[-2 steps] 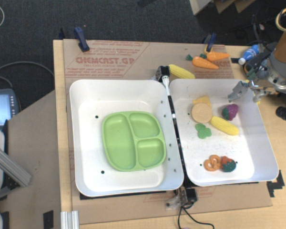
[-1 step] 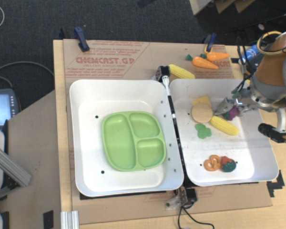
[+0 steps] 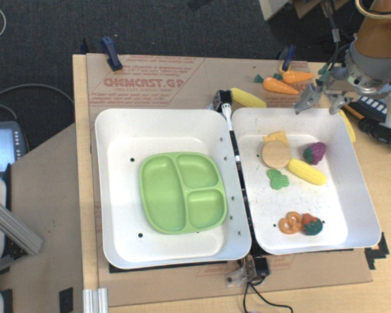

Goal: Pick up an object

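My gripper [image 3: 320, 103] hangs over the far rim of the right bin [image 3: 352, 227], fingers spread open with nothing between them. Inside that bin lie a round tan cookie [image 3: 275, 154] on a yellow cheese slice [image 3: 275, 137], a purple grape bunch [image 3: 315, 152], a yellow corn cob [image 3: 306, 171], a green broccoli piece [image 3: 278, 179], a pretzel [image 3: 289, 223] and a strawberry [image 3: 311, 224]. The gripper stands above and behind the grapes, apart from every item.
The left bin [image 3: 117, 135] holds a green divided plate [image 3: 182, 192]. Behind the bins on the cardboard lie another corn cob [image 3: 247, 98] and two carrots [image 3: 283, 83]. Blue clamps [image 3: 111, 52] grip the board's far edge.
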